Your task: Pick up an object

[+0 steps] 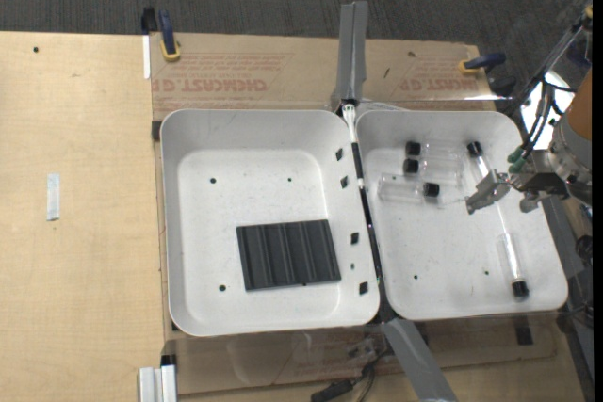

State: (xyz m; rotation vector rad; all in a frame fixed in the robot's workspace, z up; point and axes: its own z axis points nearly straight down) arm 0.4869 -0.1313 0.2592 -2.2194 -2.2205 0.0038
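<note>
Scattered across the right bin (396,292) are several clear plastic vials with black caps: a cluster of three (419,169) toward its upper middle, one (479,158) slanted just right of them, and one (512,266) lying alone near the lower right corner, cap toward the rim. The left bin (188,297) holds a dark ribbed rectangular tray (287,254) lying flat in its lower middle. Printed in red on the cardboard sheet (236,75) behind the bins is mirrored lettering that seems to read "CHEMCAST GP". On the wooden counter (75,297) at far left lies a small pale strip (53,198). From the right edge the arm reaches in over the right bin, and its gripper (509,190) hangs low above the bin's right half, between the slanted vial and the lone one. Whether the fingers are spread or pressed together cannot be told; nothing visibly sits between them.
</note>
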